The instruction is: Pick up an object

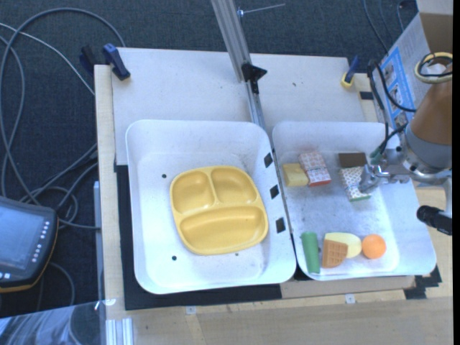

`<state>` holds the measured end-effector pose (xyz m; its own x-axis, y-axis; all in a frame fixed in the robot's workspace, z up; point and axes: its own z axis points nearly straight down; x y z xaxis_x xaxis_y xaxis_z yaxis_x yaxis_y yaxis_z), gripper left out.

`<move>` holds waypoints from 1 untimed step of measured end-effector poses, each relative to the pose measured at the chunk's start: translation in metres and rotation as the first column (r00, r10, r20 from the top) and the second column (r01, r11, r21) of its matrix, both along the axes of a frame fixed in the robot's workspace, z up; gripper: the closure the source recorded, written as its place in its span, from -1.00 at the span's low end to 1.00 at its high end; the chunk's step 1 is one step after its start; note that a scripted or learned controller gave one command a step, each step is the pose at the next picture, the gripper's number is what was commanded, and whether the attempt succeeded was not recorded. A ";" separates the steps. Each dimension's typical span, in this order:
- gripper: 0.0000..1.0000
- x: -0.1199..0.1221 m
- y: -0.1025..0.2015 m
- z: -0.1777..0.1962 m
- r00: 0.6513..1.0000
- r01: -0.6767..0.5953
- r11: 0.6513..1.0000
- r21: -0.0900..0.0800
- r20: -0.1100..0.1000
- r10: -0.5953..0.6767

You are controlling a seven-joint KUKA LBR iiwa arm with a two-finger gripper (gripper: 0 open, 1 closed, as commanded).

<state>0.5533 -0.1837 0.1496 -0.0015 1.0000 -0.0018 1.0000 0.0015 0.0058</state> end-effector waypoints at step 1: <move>1.00 -0.005 0.006 0.059 1.000 -0.001 1.000 0.000 0.001 0.001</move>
